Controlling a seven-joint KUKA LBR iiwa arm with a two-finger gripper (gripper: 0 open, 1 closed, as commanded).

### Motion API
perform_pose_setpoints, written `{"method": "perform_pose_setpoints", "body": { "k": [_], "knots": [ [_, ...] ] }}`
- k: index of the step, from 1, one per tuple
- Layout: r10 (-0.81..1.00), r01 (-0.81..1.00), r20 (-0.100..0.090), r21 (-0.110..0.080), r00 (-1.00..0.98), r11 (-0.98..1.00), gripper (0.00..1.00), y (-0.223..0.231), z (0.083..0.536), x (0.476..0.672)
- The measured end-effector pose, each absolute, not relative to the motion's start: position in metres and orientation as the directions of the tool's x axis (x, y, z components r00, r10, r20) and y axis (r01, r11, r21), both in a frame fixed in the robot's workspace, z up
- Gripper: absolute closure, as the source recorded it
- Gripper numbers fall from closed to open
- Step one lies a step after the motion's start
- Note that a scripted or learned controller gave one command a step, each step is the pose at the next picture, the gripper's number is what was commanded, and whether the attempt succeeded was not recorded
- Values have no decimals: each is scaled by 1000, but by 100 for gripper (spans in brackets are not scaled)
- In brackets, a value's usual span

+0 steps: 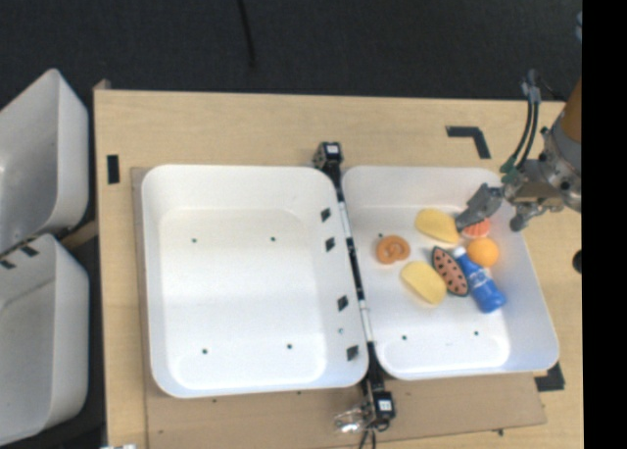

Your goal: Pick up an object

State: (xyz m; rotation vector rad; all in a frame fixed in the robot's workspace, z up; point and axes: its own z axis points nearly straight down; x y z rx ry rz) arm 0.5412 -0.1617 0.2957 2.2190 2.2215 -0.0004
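The right bin (446, 354) holds several small objects. A yellow piece (437, 225) and a second yellow piece (423, 282) lie near its middle, with a round orange-brown disc (393, 250) to their left. A brown spotted oval (450, 271), a blue bottle (483, 286) and an orange ball (483, 253) cluster at the right. A small red object (476, 230) peeks out beneath one grey finger (477, 207). My gripper (498, 212) hovers over the bin's upper right, open, with nothing between its fingers.
The left bin (157, 241) sits beside the right one, joined by a black-clipped divider (348, 261). Both rest on a wooden bench (235, 128). White containers (39, 153) stand off the bench's left side. Cables (529, 133) hang near the wrist.
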Motion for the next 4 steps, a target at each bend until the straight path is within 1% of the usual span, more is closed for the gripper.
{"method": "perform_pose_setpoints", "body": {
  "k": [1, 2, 3, 4],
  "knots": [
    [1000, 1000, 1, -8, 0, 0, 0, -139, 93, 494],
    [1000, 1000, -1, 8, -7, 7, 0, -115, 102, 588],
    [1000, 1000, -1, -3, 3, -3, 0, -146, 101, 546],
    [1000, 1000, -1, 3, 5, -5, 100, -146, 112, 549]
  ]
}}
